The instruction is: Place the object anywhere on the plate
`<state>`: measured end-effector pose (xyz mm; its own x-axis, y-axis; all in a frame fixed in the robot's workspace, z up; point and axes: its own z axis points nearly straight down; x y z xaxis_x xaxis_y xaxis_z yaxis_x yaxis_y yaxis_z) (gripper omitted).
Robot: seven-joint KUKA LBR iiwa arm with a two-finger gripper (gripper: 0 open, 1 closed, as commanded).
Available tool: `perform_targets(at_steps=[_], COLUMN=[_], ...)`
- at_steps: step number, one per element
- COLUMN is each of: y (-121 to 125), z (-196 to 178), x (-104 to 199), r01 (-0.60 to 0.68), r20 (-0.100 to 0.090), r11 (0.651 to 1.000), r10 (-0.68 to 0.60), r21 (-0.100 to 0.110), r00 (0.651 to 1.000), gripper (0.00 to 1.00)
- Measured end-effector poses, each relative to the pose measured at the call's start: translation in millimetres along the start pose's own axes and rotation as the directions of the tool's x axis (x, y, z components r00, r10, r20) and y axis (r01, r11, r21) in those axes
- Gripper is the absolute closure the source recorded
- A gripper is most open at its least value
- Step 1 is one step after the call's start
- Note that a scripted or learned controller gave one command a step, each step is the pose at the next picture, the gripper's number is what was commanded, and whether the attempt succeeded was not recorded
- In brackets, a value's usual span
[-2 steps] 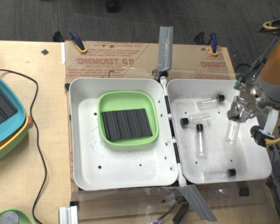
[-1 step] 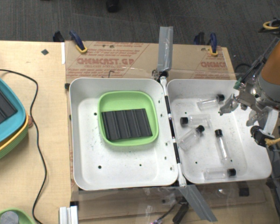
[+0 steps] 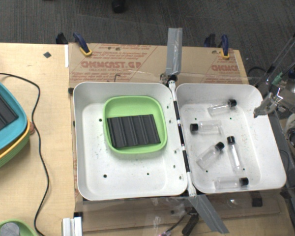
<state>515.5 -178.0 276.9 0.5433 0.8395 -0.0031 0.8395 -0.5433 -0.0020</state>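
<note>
A square green plate sits in the left white bin, toward its back. A dark grey ribbed slab lies flat on the plate and covers most of its floor. The right white bin holds several clear vials with black caps, among them one at the back, one at the left and one upright-lying near the middle. My gripper hangs at the right bin's far right rim, apart from the vials and with nothing seen in it.
Teal and green dishes are stacked on the wooden table at the far left, with a black cable looping past them. Cardboard with clamps lies behind the bins. A grey tape strip stands above the seam between the bins.
</note>
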Motion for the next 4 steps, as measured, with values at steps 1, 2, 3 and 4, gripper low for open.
perform_targets(at_steps=[1,2,3,4], y=[26.6,4.6,-4.5,-21.9], z=[28.8,-8.2,-29.0,8.3], x=[-12.7,-11.5,-25.7,-16.6], r01=[-0.275,-0.444,-0.712,-0.714], r20=[0.001,0.001,0.002,0.003], r11=[0.961,0.896,0.703,0.7], r10=[0.275,0.444,0.712,0.714], r21=[0.002,0.001,0.001,0.003], r00=[0.961,0.896,0.703,0.7], gripper=[0.0,0.0,0.0,0.0])
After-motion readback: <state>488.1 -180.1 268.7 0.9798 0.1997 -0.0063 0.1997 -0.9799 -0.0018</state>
